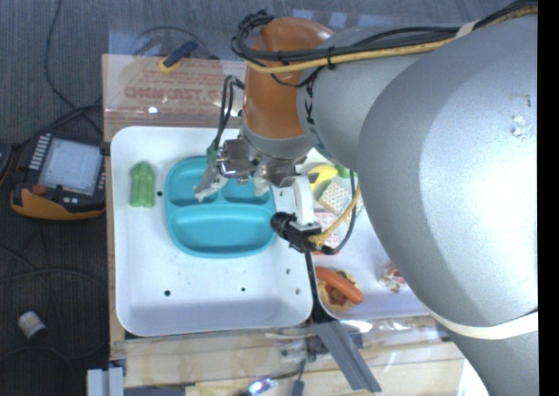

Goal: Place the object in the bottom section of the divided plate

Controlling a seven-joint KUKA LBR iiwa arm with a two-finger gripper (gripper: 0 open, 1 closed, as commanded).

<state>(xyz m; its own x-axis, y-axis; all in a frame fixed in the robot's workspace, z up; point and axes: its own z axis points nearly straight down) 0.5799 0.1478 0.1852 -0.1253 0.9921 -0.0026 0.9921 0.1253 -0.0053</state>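
Looming largest and closest to the lens, the grey arm (454, 176) fills the right side, and its orange band (279, 79) sits above the wrist over the left bin (148, 298). We see the gripper (231, 180) hanging above the upper edge of the blue divided plate (218, 232), over the ridge between its two small top sections; its fingers (208, 186) appear spread apart with nothing visible between them (the wrist housing hides part of them, so we say this cautiously). The plate's large bottom section lies bare beneath and in front of the gripper, with the plate's right rim near the wall shared with the right bin (376, 302). We find the green object (142, 184) lying on the bin floor just left of the plate, apart from its rim and close to the bin's left wall. Open white floor runs from the plate's lower edge down to the bin's near wall. In the right bin an orange-red item (341, 288) lies near the dividing wall, and a yellow item (325, 176) shows beside the wrist. Left of the bench, on the carpet, a handheld pendant (57, 177) rests.
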